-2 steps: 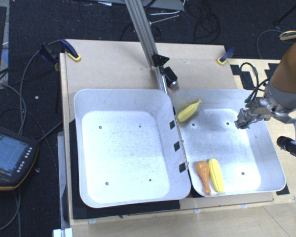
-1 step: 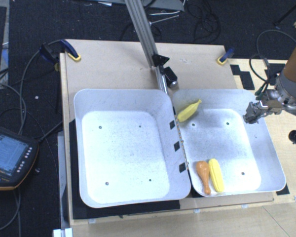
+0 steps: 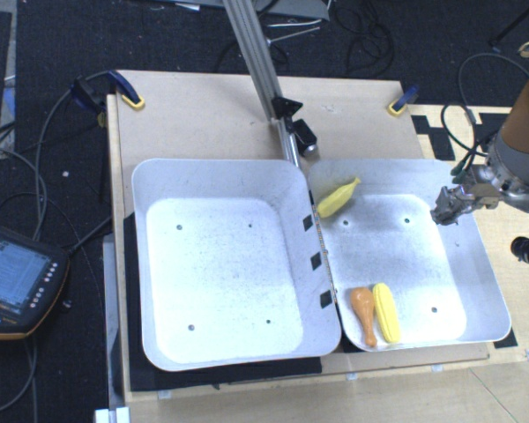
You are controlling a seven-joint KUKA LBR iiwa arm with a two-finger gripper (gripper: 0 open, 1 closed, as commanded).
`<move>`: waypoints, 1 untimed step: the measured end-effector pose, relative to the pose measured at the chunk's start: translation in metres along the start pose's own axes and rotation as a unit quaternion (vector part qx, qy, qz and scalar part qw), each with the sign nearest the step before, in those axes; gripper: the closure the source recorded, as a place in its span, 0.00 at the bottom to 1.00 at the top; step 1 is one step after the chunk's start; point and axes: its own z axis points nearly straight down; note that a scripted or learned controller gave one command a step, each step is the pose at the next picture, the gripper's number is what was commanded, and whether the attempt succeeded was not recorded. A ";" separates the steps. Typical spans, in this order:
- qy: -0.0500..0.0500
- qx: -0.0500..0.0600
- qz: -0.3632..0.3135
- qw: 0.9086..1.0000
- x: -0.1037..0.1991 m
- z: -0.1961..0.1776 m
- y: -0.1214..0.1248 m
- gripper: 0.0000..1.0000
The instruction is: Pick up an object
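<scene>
On the wooden bench point(image 3: 212, 122), the gripper point(image 3: 447, 206) hovers over the right bin point(image 3: 476, 263); I cannot tell its jaw state. It may miss the far banana point(image 3: 337, 197), which lies against the sloped rim.

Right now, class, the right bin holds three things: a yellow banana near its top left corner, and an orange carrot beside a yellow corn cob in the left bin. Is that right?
Not quite. The carrot and corn cob lie together in the right bin, near its front edge, as the camera view shows. The banana is at that bin's top left corner.
</scene>
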 end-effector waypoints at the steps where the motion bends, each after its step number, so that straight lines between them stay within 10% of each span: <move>1: 0.001 -0.001 -0.002 1.000 0.057 -0.011 0.006 1.00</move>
